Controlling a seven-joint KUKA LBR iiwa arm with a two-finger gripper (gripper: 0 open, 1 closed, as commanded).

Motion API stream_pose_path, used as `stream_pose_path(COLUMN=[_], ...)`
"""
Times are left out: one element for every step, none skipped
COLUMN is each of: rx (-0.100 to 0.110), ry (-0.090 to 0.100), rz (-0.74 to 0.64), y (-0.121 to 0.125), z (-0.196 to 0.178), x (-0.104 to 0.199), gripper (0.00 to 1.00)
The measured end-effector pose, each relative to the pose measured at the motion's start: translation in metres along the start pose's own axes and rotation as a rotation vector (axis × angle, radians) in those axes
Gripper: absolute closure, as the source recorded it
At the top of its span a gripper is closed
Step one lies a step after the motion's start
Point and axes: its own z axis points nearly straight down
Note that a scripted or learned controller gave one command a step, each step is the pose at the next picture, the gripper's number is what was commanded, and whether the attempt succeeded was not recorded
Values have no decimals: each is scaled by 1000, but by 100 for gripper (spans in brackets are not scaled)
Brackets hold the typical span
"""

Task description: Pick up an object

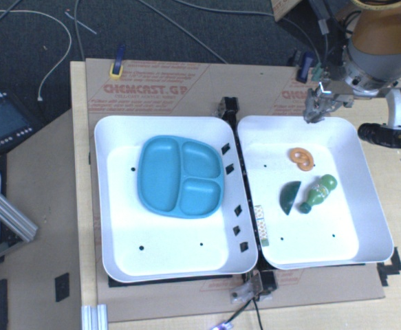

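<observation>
- The end effector point(315, 110) hangs at the upper right of the camera view, over the far rim of the right bin point(372, 205), near that bin's back left part.
- Whether it is apart or together I cannot tell; it shows as a small grey cluster seen from above, and nothing is visibly caught in it.
- Above it the grey arm point(379, 64) rises to the orange band point(386, 26), with black cables running down beside the wrist.
- The right bin holds three small things, all lying on its floor and well apart from the end effector.
- An orange, pretzel-like curl point(301, 157) lies nearest the end effector, toward the back of the bin.
- A green figure-like toy point(318, 193) lies tilted just in front of the curl, its rounder end pointing to the upper right.
- A dark teal wedge point(289, 196) lies just beside the green toy on its left; whether the two touch cannot be told.
- The left bin point(117, 239) holds a blue divided plate point(180, 176) with three compartments, lying flat near the bin's middle.
- Both bins sit side by side on a brown board point(159, 81) printed with red lettering, which lies on the desk point(49, 205).
- Loose cables point(62, 26) trail over the dark floor beyond the desk.
</observation>
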Motion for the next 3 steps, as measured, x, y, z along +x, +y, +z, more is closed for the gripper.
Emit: stream_pose_path(rx=[11, 11, 11], ry=[3, 4, 4], rz=[-2, -4, -5], y=[-18, -44, -69], z=[10, 5, 6], x=[38, 83, 138], gripper=[100, 100, 100])
